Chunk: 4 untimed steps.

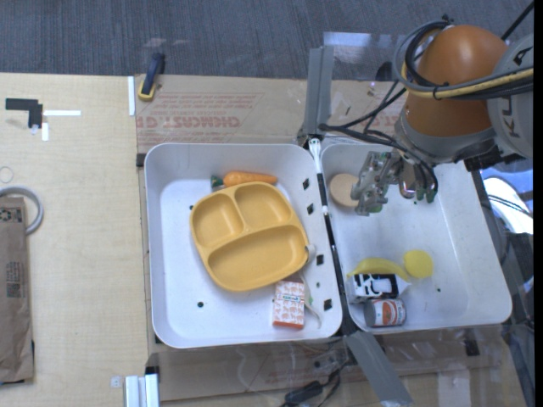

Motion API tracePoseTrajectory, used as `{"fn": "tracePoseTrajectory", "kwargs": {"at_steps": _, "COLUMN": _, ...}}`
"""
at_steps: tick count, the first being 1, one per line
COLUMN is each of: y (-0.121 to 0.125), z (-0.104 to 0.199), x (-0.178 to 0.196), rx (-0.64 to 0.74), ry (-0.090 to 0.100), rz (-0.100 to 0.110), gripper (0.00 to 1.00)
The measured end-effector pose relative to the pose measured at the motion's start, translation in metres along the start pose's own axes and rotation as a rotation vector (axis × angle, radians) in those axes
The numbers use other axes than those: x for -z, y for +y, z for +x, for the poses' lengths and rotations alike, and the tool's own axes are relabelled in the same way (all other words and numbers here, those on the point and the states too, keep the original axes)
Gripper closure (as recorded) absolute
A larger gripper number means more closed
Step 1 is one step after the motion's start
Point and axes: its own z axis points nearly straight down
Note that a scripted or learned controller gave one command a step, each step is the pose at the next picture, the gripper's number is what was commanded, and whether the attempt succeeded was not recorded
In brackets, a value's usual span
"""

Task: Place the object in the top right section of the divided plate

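Note:
A yellow divided plate (248, 246) lies tilted in the left bin (170, 312), its two smaller sections toward the back. An orange carrot (250, 178) rests just behind the plate's rim. My gripper (370, 203) hangs over the back left of the right bin (475, 253), beside a round tan cookie-like disc (341, 190). Nothing shows between the fingers, and the disc lies just left of them. A yellow lemon (417, 264) and a banana (378, 266) lie toward the right bin's front.
A small juice carton (289, 304) lies in front of the plate in the left bin. A black-and-white carton (374, 286) and a can (387, 313) sit at the right bin's front. The arm's orange band (454, 58) looms above the right bin.

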Motion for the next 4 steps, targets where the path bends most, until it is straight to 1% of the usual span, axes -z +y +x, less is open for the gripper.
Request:
{"fn": "tracePoseTrajectory", "kwargs": {"at_steps": 1, "y": 0.064, "z": 0.036, "x": 0.0, "rx": 0.02, "ry": 0.003, "rz": 0.001, "gripper": 1.0}}
{"fn": "tracePoseTrajectory", "kwargs": {"at_steps": 2, "y": 0.139, "z": 0.021, "x": -0.001, "rx": 0.23, "ry": 0.001, "rz": 0.0, "gripper": 1.0}}
{"fn": "tracePoseTrajectory", "kwargs": {"at_steps": 3, "y": 0.138, "z": 0.02, "x": 0.007, "rx": 0.227, "ry": 0.0, "rz": -0.001, "gripper": 1.0}}
{"fn": "tracePoseTrajectory", "kwargs": {"at_steps": 4, "y": 0.182, "z": 0.104, "x": -0.03, "rx": 0.395, "ry": 0.004, "rz": 0.001, "gripper": 1.0}}
